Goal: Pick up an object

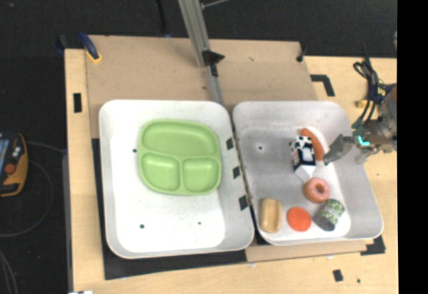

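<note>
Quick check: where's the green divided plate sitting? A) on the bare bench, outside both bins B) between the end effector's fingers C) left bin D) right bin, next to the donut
C: the green divided plate lies flat in the left bin, while the donut and the other small items sit in the right bin.

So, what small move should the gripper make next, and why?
Probably a short move to the view's left and down, toward the sausage. The gripper sits at the right bin's right edge, just beside the sausage and the black-and-white block, with nothing seen between its fingers.
</note>
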{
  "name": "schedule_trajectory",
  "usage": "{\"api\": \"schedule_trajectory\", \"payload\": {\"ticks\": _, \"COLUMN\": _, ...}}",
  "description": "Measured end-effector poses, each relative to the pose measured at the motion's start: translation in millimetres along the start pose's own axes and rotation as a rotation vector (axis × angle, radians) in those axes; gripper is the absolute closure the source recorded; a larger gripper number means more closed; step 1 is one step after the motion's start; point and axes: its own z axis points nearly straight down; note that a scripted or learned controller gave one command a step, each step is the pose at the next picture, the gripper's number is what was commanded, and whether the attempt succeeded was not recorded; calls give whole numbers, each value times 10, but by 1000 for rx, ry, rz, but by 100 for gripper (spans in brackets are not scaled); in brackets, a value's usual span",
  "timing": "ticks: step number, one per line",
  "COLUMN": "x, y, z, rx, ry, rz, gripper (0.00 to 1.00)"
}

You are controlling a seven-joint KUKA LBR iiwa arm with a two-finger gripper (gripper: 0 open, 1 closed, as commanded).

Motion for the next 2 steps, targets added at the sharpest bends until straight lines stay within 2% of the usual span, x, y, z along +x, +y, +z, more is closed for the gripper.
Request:
{"api": "schedule_trajectory", "payload": {"ticks": 1, "x": 0, "y": 1, "z": -5, "rx": -1, "ry": 0, "rz": 0, "gripper": 0}}
{"api": "schedule_trajectory", "payload": {"ticks": 2, "x": 48, "y": -36, "z": 601, "rx": 1, "ry": 0, "rz": 1, "gripper": 0}}
